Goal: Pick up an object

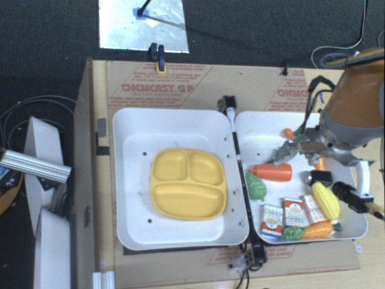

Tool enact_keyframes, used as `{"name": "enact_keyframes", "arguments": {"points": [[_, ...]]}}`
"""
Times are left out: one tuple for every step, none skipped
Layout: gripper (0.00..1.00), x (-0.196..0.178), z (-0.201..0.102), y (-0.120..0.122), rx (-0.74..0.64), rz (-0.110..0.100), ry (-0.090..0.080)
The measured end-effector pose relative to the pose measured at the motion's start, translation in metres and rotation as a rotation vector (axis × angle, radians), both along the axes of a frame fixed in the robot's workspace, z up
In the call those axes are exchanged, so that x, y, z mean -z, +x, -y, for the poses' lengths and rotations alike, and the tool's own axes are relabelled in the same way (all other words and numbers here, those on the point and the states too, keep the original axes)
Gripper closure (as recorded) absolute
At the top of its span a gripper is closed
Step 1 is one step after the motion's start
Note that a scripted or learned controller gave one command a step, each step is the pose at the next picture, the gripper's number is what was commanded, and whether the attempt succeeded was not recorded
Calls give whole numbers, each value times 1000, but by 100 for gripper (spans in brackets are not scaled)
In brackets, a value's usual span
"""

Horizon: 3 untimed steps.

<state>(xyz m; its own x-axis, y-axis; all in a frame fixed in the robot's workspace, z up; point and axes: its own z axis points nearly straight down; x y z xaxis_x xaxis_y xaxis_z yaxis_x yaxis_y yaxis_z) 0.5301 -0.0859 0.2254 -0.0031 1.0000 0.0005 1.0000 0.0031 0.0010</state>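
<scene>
So far nothing is lifted: the pincer (287, 151) hangs just above the red toy bottle (272, 172), near the corn cob (325, 201). Whether it is apart or together I cannot tell; the grasp remains.

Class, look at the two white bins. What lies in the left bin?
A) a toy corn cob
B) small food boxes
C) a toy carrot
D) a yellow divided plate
D: the yellow divided plate lies alone in the left bin, while the corn cob, carrot and food boxes sit in the right bin.
</scene>
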Motion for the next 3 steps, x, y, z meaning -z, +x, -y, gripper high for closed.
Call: {"name": "enact_keyframes", "arguments": {"points": [[0, 122, 10, 36, 2, 20, -2], [0, 127, 77, 56, 3, 25, -5], [0, 140, 111, 120, -6, -3, 17]]}}
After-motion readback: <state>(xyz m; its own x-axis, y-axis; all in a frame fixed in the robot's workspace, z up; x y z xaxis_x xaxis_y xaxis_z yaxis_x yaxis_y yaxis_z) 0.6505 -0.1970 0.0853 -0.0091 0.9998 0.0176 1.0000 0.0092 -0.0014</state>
